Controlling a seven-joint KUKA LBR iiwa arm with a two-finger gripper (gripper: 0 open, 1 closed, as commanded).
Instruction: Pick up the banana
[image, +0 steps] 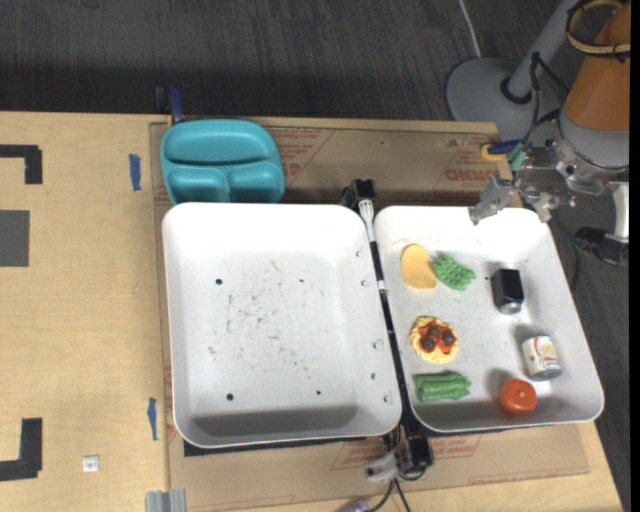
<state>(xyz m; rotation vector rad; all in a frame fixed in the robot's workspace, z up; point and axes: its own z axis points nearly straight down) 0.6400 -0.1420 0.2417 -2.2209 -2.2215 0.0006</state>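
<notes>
Judging by the scene, nothing has been picked up yet: the banana (418, 267) lies in the right bin (575, 345), touching a green toy (455, 273). The gripper (497, 200) hovers above the bin's far edge; whether it is spread or closed cannot be told.

Grey arm (590, 140), orange band, black cables, metal wrist w/ teal-yellow bits

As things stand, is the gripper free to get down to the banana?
Probably yes. The banana lies uncovered near the right bin's upper-left corner, the gripper hanging above the bin's far rim. The green toy touching the banana's right side may crowd the grasp.
</notes>
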